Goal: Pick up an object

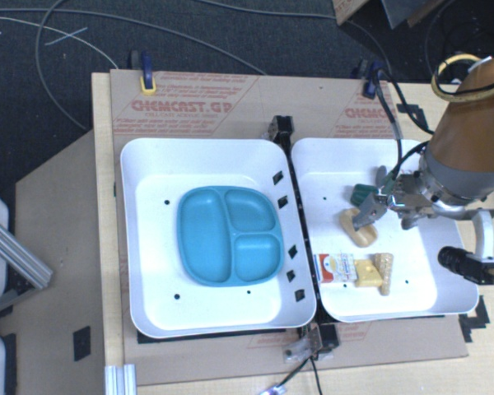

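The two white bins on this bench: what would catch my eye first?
A bright blue divided plate lies alone in the middle of the left bin. In the right bin, the arm's hand hangs right over a small tan lump, with a red-and-white packet and a pale yellow block nearer the front edge.

Orange band [471, 130] above grey wrist; metal tool [377, 208]; black cabling, yellow loop on arm.

Glossy blue plastic plate [229, 235] in a smooth white plastic bin [140, 245].
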`<control>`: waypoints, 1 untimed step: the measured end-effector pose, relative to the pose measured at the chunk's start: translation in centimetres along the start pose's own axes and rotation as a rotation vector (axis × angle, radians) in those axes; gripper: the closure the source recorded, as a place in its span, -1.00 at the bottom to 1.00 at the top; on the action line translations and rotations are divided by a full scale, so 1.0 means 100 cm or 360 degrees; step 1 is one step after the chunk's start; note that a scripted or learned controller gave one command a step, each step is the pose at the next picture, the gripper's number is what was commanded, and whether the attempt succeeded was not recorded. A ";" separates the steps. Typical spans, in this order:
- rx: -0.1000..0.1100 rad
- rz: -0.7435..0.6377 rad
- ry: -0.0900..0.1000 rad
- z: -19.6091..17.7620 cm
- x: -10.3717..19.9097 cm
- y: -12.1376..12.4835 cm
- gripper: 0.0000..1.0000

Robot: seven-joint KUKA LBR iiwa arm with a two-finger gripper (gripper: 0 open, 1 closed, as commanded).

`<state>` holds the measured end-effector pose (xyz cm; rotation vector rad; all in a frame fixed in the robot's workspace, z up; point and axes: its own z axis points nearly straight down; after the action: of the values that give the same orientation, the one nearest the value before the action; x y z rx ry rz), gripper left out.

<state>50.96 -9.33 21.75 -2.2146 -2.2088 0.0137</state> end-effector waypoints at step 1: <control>-0.0022 -0.0005 -0.0003 -0.007 0.000 0.003 -1.00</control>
<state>51.23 -9.32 22.40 -2.2189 -2.2201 0.0004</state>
